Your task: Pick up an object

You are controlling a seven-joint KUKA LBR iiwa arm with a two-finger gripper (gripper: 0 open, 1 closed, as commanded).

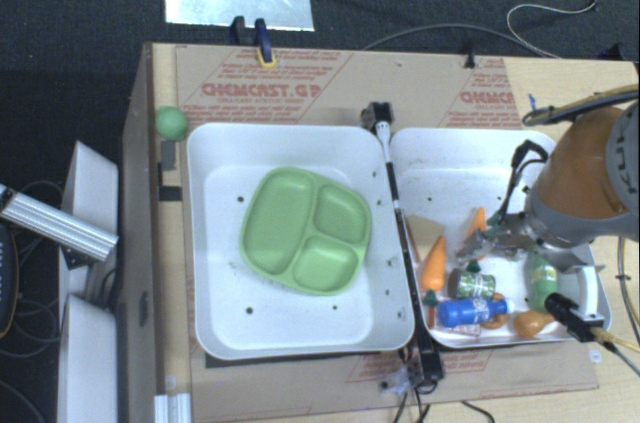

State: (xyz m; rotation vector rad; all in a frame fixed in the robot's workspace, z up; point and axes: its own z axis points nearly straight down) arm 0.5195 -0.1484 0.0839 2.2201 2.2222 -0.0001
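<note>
The can [476, 286] lies on its side in the right bin [450, 161], toward the near edge. The pincer [487, 244] hangs just on the far side of it, very close. Whether the two touch cannot be told. Nor can it be told whether the pincer is wide or narrow: its tip reads as a dark cluster against the white floor.

Just left of the can, a carrot [433, 264] lies lengthwise from near to far, close to the wall between the bins. Just nearer than the can, a blue bottle [470, 313] lies left to right, right up against it. Right of the blue bottle is an orange lump [533, 322]. A green bottle [543, 280] lies right of the can, beside the wrist. A small orange piece [480, 219] shows just beyond the pincer on the far side.

The arm [590, 171] reaches in from the right and covers the right part of that bin.

The left bin [230, 311] holds a green plate [305, 231] with three compartments, about in its middle, well apart from the pincer. A green ball [171, 122] sits outside that bin, by its far left corner.
</note>
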